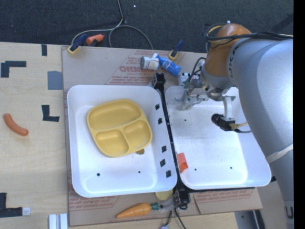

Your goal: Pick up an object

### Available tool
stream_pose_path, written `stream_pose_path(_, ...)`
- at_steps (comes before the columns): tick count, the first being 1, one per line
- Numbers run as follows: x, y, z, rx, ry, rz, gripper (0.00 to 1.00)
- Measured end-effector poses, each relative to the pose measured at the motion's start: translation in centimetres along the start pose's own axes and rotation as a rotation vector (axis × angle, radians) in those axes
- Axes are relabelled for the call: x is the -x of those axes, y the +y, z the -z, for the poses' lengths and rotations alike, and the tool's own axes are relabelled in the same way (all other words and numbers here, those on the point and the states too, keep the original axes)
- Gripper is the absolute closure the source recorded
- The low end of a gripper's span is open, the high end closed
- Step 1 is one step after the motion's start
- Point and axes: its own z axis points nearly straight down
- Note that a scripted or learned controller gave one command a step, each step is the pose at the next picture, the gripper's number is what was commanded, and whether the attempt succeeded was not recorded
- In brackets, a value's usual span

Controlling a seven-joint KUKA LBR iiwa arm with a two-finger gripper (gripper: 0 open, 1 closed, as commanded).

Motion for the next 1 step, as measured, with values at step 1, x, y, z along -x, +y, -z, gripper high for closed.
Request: stream_pose_path(1,-6.33,-5.06,9.51,0.005,0.005,0.004,1.0)
